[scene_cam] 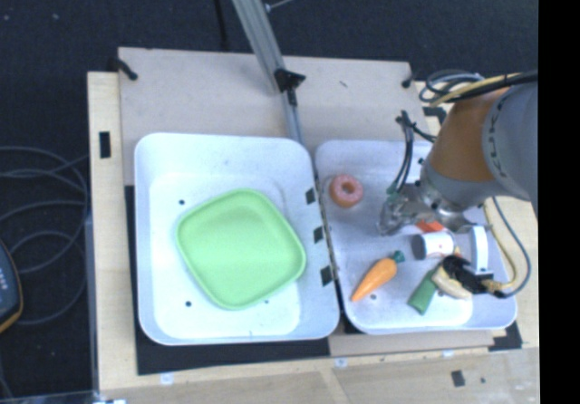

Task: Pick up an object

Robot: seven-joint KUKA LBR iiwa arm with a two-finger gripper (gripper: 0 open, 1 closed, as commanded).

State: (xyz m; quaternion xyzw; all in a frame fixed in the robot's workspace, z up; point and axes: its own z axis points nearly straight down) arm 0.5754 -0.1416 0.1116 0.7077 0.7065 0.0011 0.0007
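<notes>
Grey arm [471,153] from the right, gripper [391,214] pointing down-left.

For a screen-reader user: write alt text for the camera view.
A grey robot arm with an orange band reaches from the right over the right-hand white bin, its claw low inside among a pink doughnut-shaped toy, a toy carrot and a green block. The left bin holds a light green plate.
</notes>
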